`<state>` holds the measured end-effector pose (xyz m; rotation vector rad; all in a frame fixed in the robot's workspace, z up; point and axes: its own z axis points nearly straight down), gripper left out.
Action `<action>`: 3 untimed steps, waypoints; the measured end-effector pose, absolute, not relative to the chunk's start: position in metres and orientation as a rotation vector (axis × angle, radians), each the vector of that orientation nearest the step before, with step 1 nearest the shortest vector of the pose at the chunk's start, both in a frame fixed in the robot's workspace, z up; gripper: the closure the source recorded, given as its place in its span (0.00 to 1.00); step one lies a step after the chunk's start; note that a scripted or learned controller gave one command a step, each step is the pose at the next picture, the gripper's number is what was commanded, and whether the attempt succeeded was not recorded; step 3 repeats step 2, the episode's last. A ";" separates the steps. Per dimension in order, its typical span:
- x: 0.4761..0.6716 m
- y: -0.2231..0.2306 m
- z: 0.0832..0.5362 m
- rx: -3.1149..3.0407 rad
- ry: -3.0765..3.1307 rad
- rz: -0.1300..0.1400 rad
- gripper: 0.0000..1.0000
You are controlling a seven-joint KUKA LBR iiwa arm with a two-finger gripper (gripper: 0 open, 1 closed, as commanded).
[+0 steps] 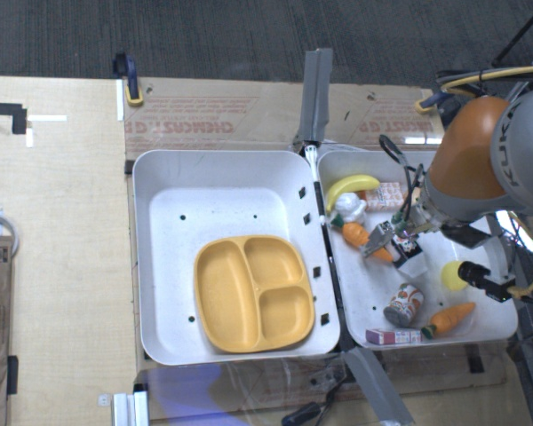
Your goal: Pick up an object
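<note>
In the right bin, the arm's jaws hang low over a small orange carrot beside the banana, whether apart or together I cannot tell, while a yellow divided plate lies in the left bin.

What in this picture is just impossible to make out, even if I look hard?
- Camera view: whether the gripper grips anything; its tip blurs into the orange item beneath.
- The small box: its print is too small to read.
- The can: label too small and blurred.
- The yellow object: partly covered by a black part of the arm, so its shape is unclear.
- The right bin: its far right side is hidden under the arm.
</note>
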<state>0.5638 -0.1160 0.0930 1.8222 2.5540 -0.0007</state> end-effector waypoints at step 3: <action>0.631 -0.056 0.188 1.762 2.605 -0.005 1.00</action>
